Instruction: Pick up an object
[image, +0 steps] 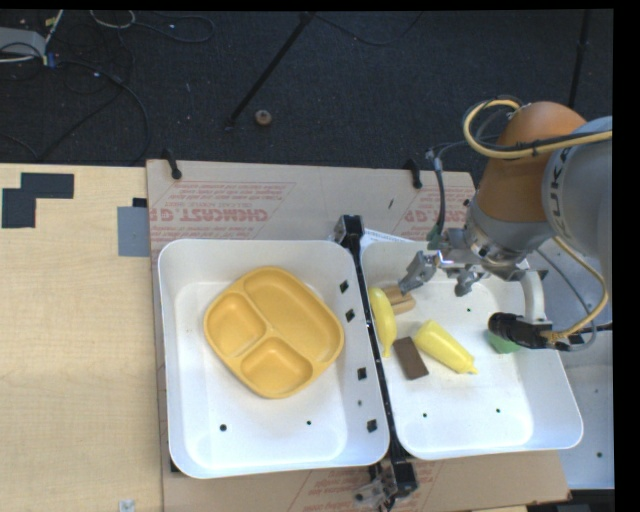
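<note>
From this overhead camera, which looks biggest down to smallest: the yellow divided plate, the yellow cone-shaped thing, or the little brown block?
1. Yellow divided plate, by far the largest.
2. Yellow cone-shaped thing.
3. Brown block, somewhat smaller than the cone.

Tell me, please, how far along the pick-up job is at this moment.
Nothing looks picked yet. The gripper hangs open over the right bin, nothing between its fingers. The yellow cone-shaped piece, brown block and banana all lie on the bin floor. Descending, grasping and lifting remain.
</note>
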